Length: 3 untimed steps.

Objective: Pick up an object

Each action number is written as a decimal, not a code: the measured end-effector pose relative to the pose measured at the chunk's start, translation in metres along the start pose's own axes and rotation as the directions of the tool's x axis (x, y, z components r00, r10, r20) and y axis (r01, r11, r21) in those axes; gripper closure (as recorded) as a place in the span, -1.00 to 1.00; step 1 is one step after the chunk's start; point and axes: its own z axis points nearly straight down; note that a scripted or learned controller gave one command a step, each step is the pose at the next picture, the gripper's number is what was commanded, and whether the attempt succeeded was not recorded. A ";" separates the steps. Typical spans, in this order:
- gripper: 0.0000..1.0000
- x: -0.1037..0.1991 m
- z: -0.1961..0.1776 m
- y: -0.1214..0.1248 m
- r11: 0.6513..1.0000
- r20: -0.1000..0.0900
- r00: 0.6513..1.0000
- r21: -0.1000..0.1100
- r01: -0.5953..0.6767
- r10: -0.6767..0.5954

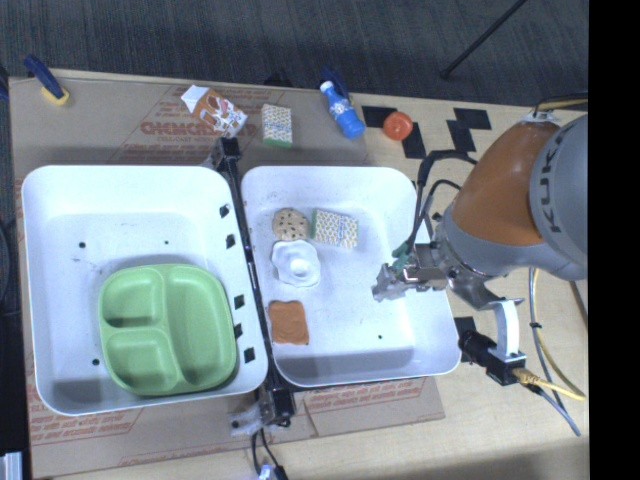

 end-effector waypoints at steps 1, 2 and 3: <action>1.00 0.000 0.009 0.000 1.000 0.000 1.000 0.000 0.000 0.000; 1.00 -0.029 0.011 0.000 1.000 0.002 1.000 -0.003 -0.001 0.001; 1.00 -0.042 0.009 0.000 1.000 0.001 1.000 -0.004 -0.002 0.002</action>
